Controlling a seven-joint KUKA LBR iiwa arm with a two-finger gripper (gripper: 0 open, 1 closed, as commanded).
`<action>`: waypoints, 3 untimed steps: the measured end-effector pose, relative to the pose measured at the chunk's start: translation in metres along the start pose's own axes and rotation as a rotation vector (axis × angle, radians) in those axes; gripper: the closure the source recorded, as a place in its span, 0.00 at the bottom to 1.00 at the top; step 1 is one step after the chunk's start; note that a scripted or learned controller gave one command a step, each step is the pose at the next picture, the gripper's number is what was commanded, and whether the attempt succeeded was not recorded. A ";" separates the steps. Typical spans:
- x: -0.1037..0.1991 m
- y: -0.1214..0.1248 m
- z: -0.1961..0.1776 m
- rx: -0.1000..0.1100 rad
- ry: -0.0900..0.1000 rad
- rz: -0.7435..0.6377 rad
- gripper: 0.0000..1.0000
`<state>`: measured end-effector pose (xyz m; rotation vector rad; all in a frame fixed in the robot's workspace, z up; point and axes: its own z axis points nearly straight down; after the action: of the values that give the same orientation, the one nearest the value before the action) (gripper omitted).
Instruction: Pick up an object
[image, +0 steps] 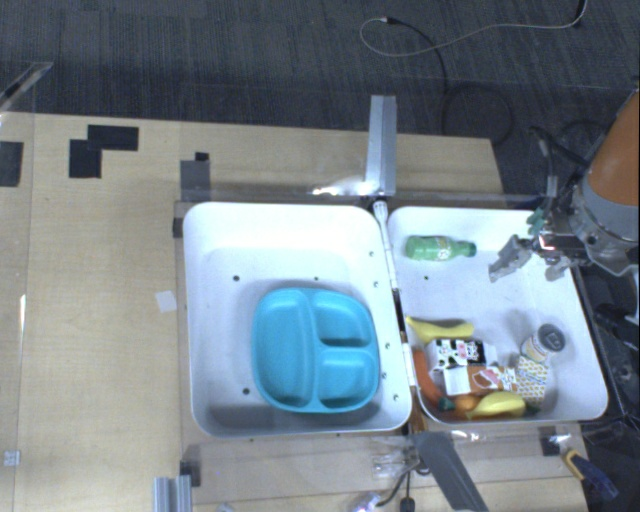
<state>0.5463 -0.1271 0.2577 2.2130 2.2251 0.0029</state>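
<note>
Green bottle (439, 248) lies on its side at the far end of the right bin (590, 350), near the divider, cap pointing right. My gripper (528, 255) hangs just right of it over bare white floor, arm tilted in from the right edge; fingers look apart with nothing between them, though the view is blurry. Open room between bottle and gripper. Bananas (440, 328), cartons and a small can (549, 338) crowd the near end. Blue tray (315, 350) in left bin (215, 300).

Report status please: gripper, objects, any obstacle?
Gripper above right bin, holding nothing. Green bottle to its left, lying flat. Bananas, cartons clustered at near wall. No obstacle.
</note>
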 end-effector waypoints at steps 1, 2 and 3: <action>0.009 -0.017 0.109 0.001 0.001 -0.027 0.00; 0.025 -0.017 0.152 -0.023 -0.003 -0.095 0.00; 0.057 -0.050 0.072 -0.004 0.000 -0.361 0.00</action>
<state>0.4965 -0.0701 0.1857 1.7756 2.5842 0.0061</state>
